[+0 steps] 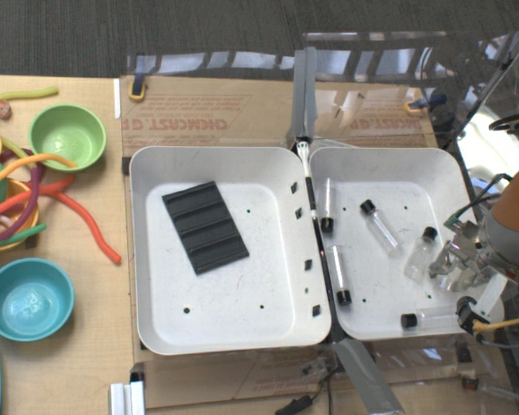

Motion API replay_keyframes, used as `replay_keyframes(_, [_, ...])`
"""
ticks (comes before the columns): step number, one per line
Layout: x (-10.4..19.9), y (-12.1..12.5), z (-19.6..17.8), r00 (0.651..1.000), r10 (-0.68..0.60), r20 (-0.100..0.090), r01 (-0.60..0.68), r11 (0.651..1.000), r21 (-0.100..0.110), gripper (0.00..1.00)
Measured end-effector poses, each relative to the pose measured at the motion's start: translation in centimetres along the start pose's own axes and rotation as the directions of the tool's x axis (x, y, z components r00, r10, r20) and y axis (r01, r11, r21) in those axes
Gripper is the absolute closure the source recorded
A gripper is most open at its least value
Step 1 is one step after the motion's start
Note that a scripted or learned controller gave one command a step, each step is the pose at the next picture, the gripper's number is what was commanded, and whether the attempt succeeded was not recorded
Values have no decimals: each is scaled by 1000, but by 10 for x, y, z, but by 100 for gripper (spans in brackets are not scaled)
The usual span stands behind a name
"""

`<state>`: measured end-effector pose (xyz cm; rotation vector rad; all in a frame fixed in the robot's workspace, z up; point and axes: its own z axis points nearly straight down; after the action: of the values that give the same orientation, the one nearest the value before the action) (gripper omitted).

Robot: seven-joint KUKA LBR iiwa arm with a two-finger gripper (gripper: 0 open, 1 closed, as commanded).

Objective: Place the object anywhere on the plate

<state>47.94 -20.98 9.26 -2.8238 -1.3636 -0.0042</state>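
Biggest thing first: the surface (80,322), light wood out to the left of the plate, with cardboard under the two bins. The left bin (151,318) has the black ribbed plate (205,226) lying flat in it at a bit of a slant, nothing on top of it. The right bin (389,164) sits just right of the plate's bin, walls touching. The arm (509,223) comes in at the far edge, well right of the plate. Way off to the plate's left there's a green bowl (67,137), a teal bowl (28,299) and a tangle of coloured rubbery strands (43,199). The gripper (457,266) is down low in the right bin, on the side farthest from the plate, sitting over what looks like a clear tube (420,258). It's a glassy mess there and I honestly can't tell whether the jaws are open, closed or around anything. The other clear black-capped tubes are all in that bin too: two upright ones (326,204) (338,275) nearest the plate, a slanted one (381,226) further right, and one (428,320) by the near wall.
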Motion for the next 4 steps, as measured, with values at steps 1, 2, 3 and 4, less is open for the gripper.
replay_keyframes(1, [2,0,0,996,85,-5,-85,996,4,100])
replay_keyframes(2, [8,-2,0,971,238,-9,-238,971,10,100])
replay_keyframes(3, [11,-1,-1,907,421,-14,-420,907,23,100])
replay_keyframes(4, [7,4,-4,818,576,-15,-575,818,14,100])
